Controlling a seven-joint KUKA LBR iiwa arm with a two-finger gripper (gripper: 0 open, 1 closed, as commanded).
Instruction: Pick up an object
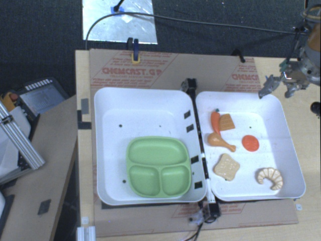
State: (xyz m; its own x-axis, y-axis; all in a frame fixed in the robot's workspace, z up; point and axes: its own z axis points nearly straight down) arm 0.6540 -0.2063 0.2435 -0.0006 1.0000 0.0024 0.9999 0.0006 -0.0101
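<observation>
Nearest to the camera, at the front edge of the bench (150, 220), lie the two white bins, and the work starts from the pincer (279, 86) at the far right. It hangs above the far right corner of the right bin (288, 129), with its two fingers spread apart and nothing between them.

Below and to the left of it lie the small toy foods: a red round piece (251, 143), an orange carrot (215, 120) touching a tan square piece (226, 122), a chicken leg (221, 141), a slice of toast (226, 167) and a croissant (270, 178). The left bin (110, 114) holds a green divided plate (158, 165).

For a good pick, the red round piece seems the best choice, because it lies apart from the others. The pincer should come straight down over its middle and close only when the fingers stand on both sides.
</observation>
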